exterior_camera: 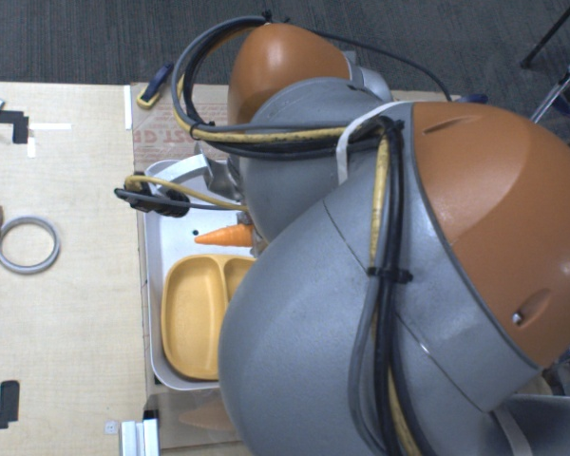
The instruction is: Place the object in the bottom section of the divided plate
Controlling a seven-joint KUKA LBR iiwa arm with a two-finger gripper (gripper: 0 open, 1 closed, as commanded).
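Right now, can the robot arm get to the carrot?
Probably yes. The carrot lies in the white bin, just above the yellow plate, with its tip end bare and nothing on top. The arm already looms right over that bin, though its bulk hides the carrot's other end.

Pale wooden surface (66,350); on it white bin (153,283), tape roll (26,244), black clips, white tape strip.

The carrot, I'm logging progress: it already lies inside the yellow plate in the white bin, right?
Not quite. In the camera view the carrot lies on the white bin floor just above the yellow plate, not inside it. The plate's visible sections hold nothing, and the arm hides the rest.
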